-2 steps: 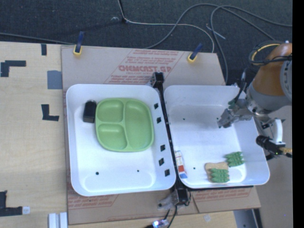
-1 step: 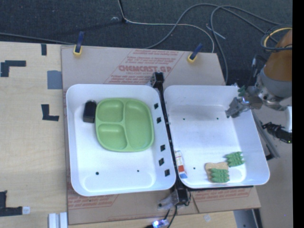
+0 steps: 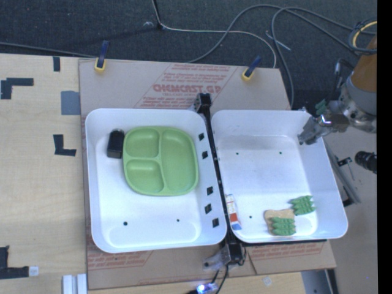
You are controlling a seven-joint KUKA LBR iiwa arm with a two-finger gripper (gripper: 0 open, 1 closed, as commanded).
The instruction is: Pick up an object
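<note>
Bins at the approach stage. Nearest the camera, at five o'clock in the right bin [image 3: 318, 182], lie a green toy [image 3: 283, 226], a tan piece [image 3: 278, 214] touching it and a second green toy [image 3: 302, 204] just beside. Left bin [image 3: 98, 182] holds a green divided plate [image 3: 161, 160] with a black block [image 3: 115, 144] touching its nine o'clock rim. Farthest, at three o'clock, the gripper [image 3: 313, 130] hangs over the right bin's far rim; its state cannot be told. A good pick would likely descend on the separate green toy, away from the wall.

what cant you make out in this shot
- Hand, camera view: too small and blurred to tell whether it is open or shut.
- Arm: cut off by the right edge.
- Black object beside the green tray: too small to identify.
- Green and tan items: too blurred to name.
</note>
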